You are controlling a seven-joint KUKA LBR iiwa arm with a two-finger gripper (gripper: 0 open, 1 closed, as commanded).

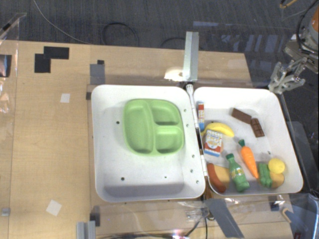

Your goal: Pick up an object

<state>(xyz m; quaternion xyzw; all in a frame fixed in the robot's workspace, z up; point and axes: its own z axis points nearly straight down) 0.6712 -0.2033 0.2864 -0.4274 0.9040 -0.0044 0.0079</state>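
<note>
The right bin (279,103) holds several toy foods: a yellow banana (220,129), a small carton (213,143), an orange carrot (249,161), a green bottle (237,172), two brown chocolate bars (247,121), a yellow lemon (276,166) and a brown bread piece (218,176). My gripper (285,82) hangs above the bench just past the right bin's far right corner, well apart from all of them. Its fingers are spread open and hold nothing.
The left bin (107,143) holds a green divided tray (152,126). A red and white tube (200,111) lies by the divider between the bins. A metal post (191,56) stands behind the bins. Black markers (49,58) lie on the wooden bench at far left.
</note>
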